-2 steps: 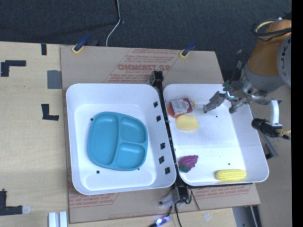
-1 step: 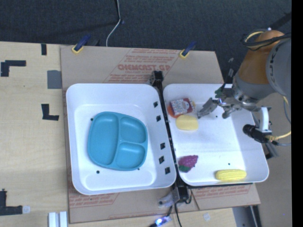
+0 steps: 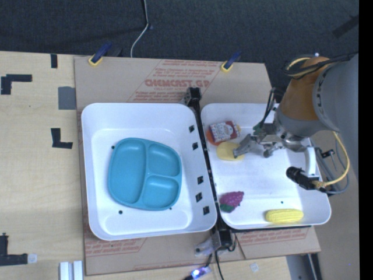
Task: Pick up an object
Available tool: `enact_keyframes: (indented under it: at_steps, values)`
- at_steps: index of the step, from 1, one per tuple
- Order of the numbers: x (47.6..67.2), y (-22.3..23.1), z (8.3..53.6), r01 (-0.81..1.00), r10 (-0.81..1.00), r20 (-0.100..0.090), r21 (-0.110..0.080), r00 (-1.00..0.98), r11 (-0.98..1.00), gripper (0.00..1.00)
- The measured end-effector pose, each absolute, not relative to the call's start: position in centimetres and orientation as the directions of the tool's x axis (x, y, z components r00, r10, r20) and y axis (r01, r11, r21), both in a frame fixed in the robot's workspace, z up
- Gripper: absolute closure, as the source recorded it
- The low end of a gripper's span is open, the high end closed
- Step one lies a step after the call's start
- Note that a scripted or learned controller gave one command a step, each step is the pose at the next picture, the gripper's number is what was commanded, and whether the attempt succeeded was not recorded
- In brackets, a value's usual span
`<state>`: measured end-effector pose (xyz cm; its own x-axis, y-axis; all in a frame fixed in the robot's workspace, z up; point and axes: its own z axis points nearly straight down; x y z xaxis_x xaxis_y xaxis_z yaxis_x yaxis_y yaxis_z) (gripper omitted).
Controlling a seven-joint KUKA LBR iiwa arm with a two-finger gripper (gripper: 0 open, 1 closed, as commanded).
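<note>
So the arm (image 3: pixel 317 101) comes in from the right, orange band up top, and bends down into the right bin (image 3: pixel 309 217). The hand (image 3: pixel 240 151) is stretched out low toward the left, fingers pointing at the divider between the two bins. Its tip sits right against a yellow lemon-looking thing (image 3: pixel 225 151), touching its right side, but honestly I can't tell if it's clamped on it or spread apart, the angle's too muddy.

Just above the lemon there's a red packet thing (image 3: pixel 222 131), close to the hand but not touching. Further down the same bin, a purple bunch of grapes (image 3: pixel 231 200) near the left wall, and a yellow corn cob (image 3: pixel 284 216) along the front edge, both well apart from the hand.

Left bin (image 3: pixel 93 118) has a blue divided plate (image 3: pixel 144 173) lying flat in the middle. All on the cardboard-covered desk (image 3: pixel 169 80).
</note>
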<state>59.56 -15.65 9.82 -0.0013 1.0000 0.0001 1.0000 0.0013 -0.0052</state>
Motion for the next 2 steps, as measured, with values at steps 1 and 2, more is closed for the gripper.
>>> enact_keyframes:
  at_steps: [1, 2]
  values:
    - [59.6, -15.6, 11.1, 1.000, 1.000, 0.000, -0.003, -0.002, 0.002, 1.00]
    - [59.0, -14.9, 15.8, 1.000, 1.000, 0.000, 0.001, -0.002, 0.002, 1.00]
